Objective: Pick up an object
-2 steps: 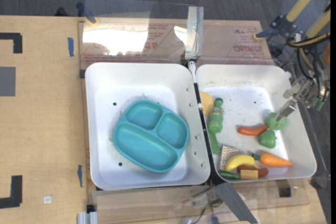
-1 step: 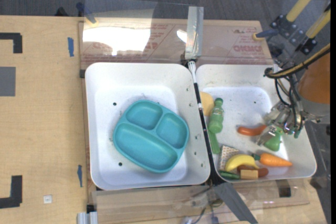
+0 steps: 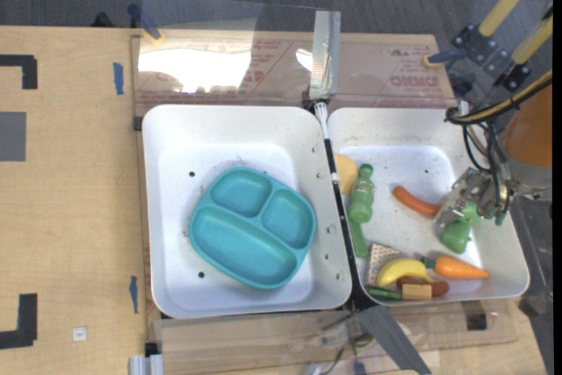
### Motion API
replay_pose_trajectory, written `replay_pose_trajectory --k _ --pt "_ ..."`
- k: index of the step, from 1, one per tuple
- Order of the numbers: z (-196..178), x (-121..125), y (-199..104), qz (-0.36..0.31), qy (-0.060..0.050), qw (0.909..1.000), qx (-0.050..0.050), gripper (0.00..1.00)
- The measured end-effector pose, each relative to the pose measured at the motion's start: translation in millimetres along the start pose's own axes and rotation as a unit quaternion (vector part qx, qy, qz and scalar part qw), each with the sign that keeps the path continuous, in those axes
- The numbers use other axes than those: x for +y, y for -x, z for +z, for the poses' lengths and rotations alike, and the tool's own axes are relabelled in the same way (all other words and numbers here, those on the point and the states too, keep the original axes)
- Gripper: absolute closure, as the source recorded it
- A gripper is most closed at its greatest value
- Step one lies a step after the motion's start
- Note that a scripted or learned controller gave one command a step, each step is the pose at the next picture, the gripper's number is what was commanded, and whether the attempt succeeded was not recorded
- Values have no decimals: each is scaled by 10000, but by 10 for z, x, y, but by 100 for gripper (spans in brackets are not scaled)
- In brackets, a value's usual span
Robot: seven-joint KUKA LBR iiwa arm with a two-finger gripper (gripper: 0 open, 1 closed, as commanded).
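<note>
My gripper point(image 3: 471, 203) is low in the right bin point(image 3: 413, 155), near its right wall, reaching in from the right. Directly under and in front of it is a small green object point(image 3: 456, 234), touching or nearly touching the gripper; some green also shows up among the gripper's metal parts. An orange-red pepper point(image 3: 414, 201) lies just left of the gripper. An orange carrot point(image 3: 460, 269) lies in front of the green object. A green bottle point(image 3: 361, 196) stands by the bin's left wall, with a yellow piece point(image 3: 346, 172) behind it.
A banana point(image 3: 405, 270), a brown sausage-like piece point(image 3: 425, 287) and a speckled cracker point(image 3: 380, 256) crowd the right bin's front. The left bin point(image 3: 176, 145) holds a teal divided plate point(image 3: 253, 227). Black cables point(image 3: 479, 140) hang at the right.
</note>
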State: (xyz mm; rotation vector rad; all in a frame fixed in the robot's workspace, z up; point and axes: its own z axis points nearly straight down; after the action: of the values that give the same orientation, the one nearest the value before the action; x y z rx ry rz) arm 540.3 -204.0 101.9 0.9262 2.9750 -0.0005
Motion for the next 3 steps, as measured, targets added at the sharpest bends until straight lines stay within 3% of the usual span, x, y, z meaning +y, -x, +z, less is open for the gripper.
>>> replay_pose_trajectory --k 1,2,3 --pt "-1013 646 -249 175 0 9998 64 100" --pt "123 927 -435 1837 -27 9829 79 100" --pt "-852 1468 -283 3269 -48 9450 79 100"
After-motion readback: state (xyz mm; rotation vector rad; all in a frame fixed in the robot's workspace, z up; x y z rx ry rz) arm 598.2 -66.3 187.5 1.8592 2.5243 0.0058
